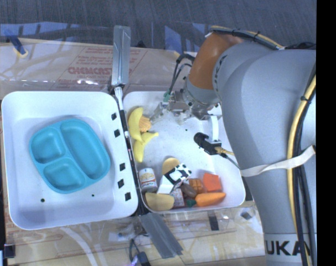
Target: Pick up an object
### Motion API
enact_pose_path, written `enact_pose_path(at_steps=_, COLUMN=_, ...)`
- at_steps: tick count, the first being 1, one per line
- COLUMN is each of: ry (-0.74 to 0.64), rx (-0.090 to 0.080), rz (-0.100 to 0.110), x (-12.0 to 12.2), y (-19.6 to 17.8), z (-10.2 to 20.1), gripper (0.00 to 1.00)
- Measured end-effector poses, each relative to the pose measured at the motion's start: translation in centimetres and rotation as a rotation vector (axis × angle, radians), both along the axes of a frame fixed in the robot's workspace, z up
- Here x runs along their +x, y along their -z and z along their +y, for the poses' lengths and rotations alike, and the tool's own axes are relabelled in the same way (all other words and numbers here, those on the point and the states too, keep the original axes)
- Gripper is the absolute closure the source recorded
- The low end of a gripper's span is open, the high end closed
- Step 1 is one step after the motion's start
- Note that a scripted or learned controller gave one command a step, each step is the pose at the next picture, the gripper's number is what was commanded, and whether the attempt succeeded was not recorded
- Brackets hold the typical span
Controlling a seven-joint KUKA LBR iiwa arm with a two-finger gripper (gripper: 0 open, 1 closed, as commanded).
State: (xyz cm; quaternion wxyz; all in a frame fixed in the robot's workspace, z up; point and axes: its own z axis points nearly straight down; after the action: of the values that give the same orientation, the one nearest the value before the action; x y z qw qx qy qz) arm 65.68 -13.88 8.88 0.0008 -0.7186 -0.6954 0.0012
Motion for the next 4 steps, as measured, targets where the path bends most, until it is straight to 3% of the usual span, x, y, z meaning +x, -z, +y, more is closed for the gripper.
enact_pose_path(at_steps=1, ry=-0.222, rx=0.003, rz=0.003, x=-7.9, y=0.0, z=3.6, gripper=0.00)
enact_pose_path(at_steps=2, ry=-0.310, rx=0.002, rz=0.000, x=-1.6, y=0.0, z=0.1, gripper=0.00)
enact_pose_path(at_steps=3, ry=-0.395, rx=0.004, rz=0.002, x=-12.8, y=0.0, z=4.0, gripper=0.00)
enact_pose_path(at_steps=4, ry=-0.268, rx=0.001, rz=0.001, x=-5.3, y=0.0, z=0.0, gripper=0.00)
